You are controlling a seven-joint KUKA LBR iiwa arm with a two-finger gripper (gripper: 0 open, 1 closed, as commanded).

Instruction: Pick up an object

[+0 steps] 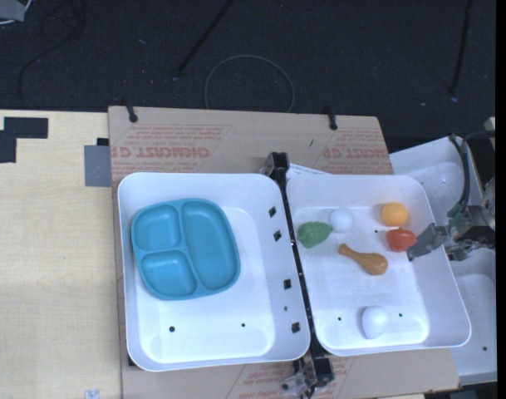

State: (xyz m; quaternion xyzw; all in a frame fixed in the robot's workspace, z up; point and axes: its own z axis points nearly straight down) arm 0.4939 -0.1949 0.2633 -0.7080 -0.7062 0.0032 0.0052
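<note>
Tool point(420, 246) at right bin point(439, 306) right edge, beside red object point(400, 239); finger state unclear. Blue tray point(184, 248) in left bin point(203, 339).

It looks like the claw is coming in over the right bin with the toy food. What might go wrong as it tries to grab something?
The gripper sits at the right bin's edge, right beside the red piece. The orange ball lies close behind that; a grab could nudge either away. Round pieces may also roll or slip out.
</note>
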